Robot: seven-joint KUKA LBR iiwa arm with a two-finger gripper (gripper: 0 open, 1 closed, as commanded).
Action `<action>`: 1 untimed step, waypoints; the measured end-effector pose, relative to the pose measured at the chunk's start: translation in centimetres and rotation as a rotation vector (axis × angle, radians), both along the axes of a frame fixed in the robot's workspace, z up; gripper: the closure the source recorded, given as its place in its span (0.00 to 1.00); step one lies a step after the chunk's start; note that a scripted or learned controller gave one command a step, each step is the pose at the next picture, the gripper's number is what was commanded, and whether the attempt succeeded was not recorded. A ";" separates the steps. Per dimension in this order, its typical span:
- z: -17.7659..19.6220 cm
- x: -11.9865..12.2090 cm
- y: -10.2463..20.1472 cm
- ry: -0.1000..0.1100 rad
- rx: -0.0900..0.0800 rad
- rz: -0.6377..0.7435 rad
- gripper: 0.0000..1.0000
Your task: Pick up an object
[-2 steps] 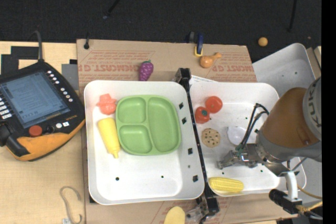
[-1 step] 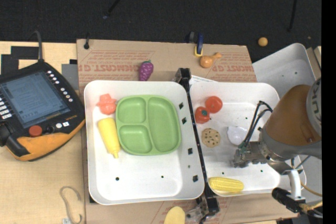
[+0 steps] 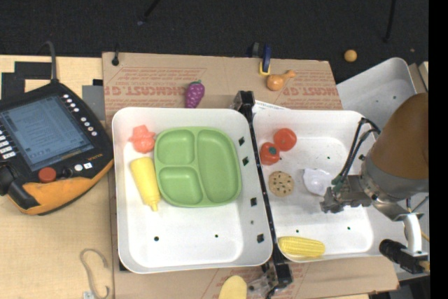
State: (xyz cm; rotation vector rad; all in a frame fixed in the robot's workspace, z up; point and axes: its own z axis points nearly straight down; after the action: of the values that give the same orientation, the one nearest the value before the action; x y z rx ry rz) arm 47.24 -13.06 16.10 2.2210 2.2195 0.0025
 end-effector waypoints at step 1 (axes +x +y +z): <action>5.7 0.8 0.6 -0.002 0.000 0.001 1.00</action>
State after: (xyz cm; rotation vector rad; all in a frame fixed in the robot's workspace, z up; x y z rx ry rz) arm 48.07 -12.48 21.81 2.2184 2.2200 0.0041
